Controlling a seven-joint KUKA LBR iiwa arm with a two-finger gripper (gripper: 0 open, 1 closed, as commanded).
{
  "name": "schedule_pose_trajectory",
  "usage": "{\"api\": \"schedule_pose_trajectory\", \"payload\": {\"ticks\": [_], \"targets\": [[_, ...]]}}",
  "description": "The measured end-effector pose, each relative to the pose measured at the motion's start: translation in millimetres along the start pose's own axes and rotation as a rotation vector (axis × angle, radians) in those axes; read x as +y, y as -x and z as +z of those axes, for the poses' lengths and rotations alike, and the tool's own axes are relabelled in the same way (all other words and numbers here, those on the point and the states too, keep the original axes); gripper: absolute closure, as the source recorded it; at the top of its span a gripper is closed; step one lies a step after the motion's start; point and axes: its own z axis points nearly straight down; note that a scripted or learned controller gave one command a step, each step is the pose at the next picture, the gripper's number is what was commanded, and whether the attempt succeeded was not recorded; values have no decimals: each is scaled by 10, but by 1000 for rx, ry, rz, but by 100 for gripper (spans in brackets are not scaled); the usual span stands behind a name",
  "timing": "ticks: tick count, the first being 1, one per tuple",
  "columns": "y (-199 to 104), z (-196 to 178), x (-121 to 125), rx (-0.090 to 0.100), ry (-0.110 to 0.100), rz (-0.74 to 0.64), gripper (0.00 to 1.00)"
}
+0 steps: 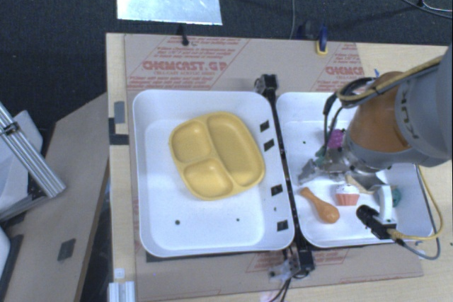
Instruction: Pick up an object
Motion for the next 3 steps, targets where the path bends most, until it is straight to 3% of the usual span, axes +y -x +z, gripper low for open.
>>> {"api": "schedule_pose_trajectory", "payload": {"ticks": [1,3], "targets": [[-7,-122,15,2,4,0,100],[-51,-1102,66,-1,7,-3,100]]}}
